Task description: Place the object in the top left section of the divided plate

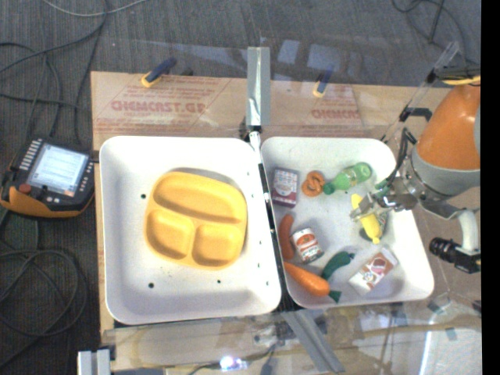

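Over the right bin (406, 287), my gripper (380, 202) hangs just above the yellow banana (372, 223); whether its grip is closed I cannot tell. Left of the banana, the yellow divided plate (198, 218) sits in the left bin (125, 287).

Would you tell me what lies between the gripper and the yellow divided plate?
In the camera view, between the gripper and the divided plate lie a small can, a sausage and the bins' adjoining rims.
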You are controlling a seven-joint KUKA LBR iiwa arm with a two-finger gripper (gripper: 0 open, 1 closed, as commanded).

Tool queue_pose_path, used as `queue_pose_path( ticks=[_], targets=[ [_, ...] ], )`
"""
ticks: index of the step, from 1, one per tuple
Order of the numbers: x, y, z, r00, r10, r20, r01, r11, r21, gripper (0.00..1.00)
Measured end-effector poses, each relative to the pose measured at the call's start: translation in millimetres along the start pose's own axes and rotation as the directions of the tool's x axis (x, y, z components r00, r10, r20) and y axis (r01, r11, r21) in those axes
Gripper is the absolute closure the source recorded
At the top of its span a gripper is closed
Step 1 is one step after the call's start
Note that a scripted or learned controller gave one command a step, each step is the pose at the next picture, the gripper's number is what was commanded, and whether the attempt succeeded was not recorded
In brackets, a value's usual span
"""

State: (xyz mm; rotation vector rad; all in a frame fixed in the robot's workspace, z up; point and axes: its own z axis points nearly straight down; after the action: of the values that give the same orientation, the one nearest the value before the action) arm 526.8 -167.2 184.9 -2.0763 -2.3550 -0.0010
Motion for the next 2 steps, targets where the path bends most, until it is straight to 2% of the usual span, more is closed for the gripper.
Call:
queue_pose_path(
  ticks=[1,2],
  targets=[
    [80.3,-5.3,-37.6,0.993,0.121,0.001,-0.121,0.993,0.002,1.0],
    [131.6,-23.0,-34.8,0.983,0.185,0.0,-0.185,0.983,0.004,1.0]
  ],
)
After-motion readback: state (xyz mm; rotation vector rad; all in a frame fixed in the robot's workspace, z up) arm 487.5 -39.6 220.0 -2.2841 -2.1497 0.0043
